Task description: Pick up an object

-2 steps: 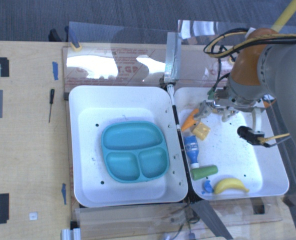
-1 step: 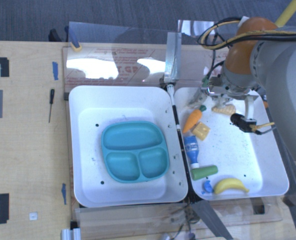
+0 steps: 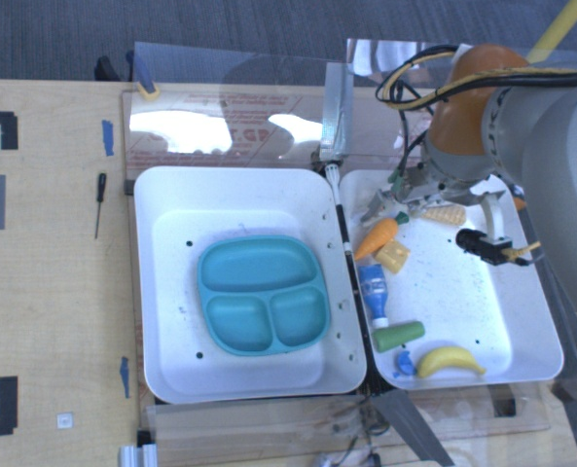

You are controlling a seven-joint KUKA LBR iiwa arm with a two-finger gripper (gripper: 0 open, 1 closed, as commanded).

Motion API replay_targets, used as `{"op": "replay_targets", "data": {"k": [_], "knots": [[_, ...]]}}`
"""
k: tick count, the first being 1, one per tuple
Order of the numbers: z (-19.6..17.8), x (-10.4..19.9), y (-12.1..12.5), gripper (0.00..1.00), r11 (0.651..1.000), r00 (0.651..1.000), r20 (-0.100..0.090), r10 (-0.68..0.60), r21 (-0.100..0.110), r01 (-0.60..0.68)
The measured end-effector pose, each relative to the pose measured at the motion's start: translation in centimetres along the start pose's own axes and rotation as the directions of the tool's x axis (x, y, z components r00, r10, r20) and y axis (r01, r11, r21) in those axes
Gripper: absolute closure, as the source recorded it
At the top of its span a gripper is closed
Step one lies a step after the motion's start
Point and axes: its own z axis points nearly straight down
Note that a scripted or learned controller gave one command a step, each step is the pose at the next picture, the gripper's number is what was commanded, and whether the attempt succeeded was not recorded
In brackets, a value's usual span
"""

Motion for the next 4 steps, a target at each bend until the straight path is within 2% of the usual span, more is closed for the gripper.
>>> {"op": "replay_targets", "data": {"k": [1,2,3,4], "knots": [[-1.3,0.0,0.2,1.0,1.0,1.0,0.004,-0.003,-0.007,0.003],[-1.2,0.1,0.2,0.0,1.0,1.0,0.004,-0.003,-0.005,0.003],[0.0,-0.2,-4.0,0.0,0.94,0.94,0.0,0.341,-0.001,-0.341],[-0.1,1.3,-7.0,0.0,0.952,0.952,0.0,0.305,-0.003,-0.305]]}}
